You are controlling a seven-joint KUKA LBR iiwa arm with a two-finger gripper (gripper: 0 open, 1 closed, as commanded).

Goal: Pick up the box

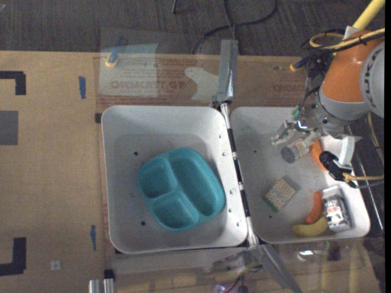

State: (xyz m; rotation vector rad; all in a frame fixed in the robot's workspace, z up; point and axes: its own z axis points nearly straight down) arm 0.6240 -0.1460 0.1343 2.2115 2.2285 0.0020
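A: Where is the end effector [297, 140]?
B: Upper right of the frame, over the right bin [256, 182]; whether it is spread or pressed together, I cannot tell.
A: And from the left?
B: The left bin [122, 133] holds a teal divided plate [180, 188]. In the right bin, a speckled sponge [280, 193] lies mid-floor, then a banana [310, 227] and a carrot [314, 207], with the box [335, 210] at lower right, touching the wall.
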